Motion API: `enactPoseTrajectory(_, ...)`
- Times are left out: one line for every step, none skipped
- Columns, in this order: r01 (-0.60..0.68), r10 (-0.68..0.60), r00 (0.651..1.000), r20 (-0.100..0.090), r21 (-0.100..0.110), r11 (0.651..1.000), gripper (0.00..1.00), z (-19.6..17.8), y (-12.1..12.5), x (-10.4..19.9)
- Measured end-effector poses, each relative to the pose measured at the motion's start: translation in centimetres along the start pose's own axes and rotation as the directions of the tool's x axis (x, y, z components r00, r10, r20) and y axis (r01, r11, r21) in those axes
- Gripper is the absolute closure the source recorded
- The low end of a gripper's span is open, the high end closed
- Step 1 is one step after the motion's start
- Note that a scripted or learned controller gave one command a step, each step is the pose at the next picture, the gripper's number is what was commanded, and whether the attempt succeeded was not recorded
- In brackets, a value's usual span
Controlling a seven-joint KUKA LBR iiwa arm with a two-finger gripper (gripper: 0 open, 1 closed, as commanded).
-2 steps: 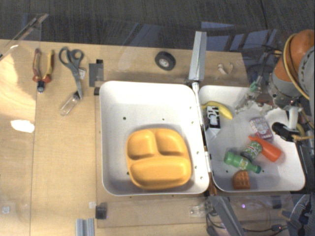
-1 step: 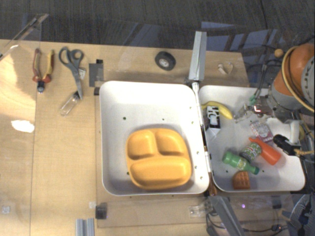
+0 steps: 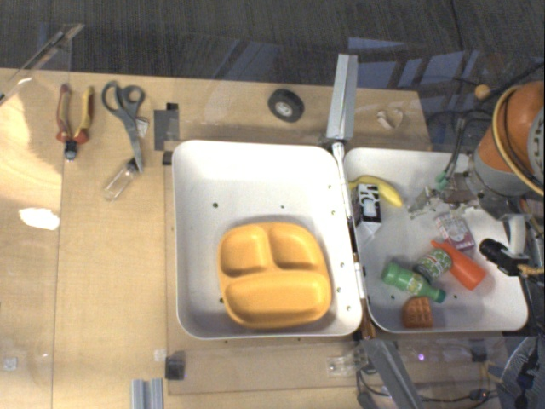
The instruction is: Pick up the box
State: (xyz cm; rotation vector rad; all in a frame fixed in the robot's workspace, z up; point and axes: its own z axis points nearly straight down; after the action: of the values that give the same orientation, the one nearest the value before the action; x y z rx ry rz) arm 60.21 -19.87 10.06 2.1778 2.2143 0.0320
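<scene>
Against right bin's wall, glossy rectangular box (image 3: 368, 204)

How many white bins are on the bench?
2. The left bin holds a yellow tray. The right bin beside it holds the small things, with the arm over its right side.

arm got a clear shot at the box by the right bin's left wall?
Probably yes. The box lies uncovered beside the banana, away from the bottles. The bin wall right beside it may crowd the approach.
</scene>
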Motion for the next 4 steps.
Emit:
enactPoseTrajectory(0.004,-0.004,1.0,0.001,0.0,1.0,0.0,-0.1,-2.5,-0.8)
enactPoseTrajectory(0.05,-0.05,0.999,0.004,-0.003,0.999,0.0,-0.1,-3.1,-0.8)
enactPoseTrajectory(0.035,-0.035,0.999,0.0,0.011,0.999,0.0,0.1,-2.3,-1.0)
enactPoseTrajectory(-0.027,0.027,1.0,0.003,-0.001,1.0,0.0,-0.1,-4.1,-0.8)
